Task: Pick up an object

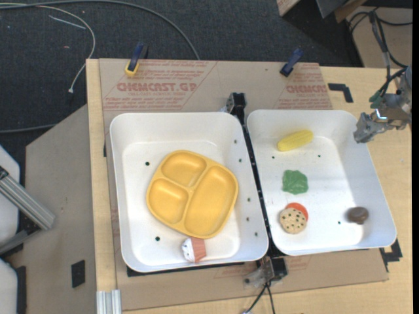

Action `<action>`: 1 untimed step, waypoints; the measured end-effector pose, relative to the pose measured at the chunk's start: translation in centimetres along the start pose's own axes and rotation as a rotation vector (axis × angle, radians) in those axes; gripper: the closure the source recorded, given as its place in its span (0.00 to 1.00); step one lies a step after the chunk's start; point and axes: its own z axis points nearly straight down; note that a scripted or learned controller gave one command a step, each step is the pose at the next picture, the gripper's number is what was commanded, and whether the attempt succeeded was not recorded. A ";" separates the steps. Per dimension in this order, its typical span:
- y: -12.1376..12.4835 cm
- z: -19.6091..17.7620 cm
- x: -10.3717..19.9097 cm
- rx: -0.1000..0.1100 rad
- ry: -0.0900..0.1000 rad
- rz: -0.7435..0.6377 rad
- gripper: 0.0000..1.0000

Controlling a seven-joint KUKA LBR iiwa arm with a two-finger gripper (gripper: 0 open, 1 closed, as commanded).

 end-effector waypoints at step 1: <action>0.1 -2.2 0.0 0.002 0.000 0.001 1.00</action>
